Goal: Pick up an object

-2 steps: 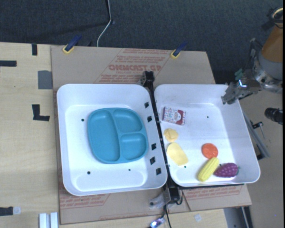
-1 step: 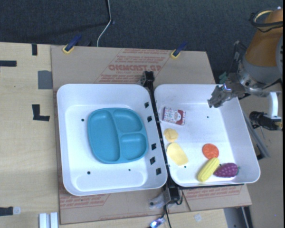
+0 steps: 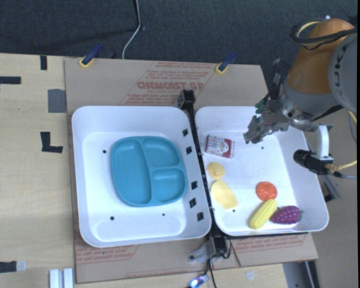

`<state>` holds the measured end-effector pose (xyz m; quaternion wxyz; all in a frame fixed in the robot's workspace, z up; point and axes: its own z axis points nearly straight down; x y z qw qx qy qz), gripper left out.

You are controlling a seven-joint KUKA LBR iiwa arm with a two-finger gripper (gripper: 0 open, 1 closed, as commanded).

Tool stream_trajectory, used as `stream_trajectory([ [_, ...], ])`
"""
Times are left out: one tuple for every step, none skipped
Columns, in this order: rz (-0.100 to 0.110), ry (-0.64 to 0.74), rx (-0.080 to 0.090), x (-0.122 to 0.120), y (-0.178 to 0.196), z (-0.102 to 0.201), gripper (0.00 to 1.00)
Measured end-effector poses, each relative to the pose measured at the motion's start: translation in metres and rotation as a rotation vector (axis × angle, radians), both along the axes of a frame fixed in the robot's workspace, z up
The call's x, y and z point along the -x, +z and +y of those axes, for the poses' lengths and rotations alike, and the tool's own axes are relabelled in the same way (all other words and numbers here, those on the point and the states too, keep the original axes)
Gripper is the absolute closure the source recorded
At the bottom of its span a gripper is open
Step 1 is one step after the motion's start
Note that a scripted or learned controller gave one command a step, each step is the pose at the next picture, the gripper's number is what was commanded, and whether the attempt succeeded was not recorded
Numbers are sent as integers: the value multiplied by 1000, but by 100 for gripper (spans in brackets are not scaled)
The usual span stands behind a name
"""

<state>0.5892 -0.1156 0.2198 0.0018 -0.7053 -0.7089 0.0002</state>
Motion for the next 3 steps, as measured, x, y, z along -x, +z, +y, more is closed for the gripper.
stream_trajectory([
  [0, 1, -1, 12, -2, 62, 100],
  [-2, 2, 0, 19, 8, 121, 100],
  [0, 1, 1, 23, -2, 170, 100],
])
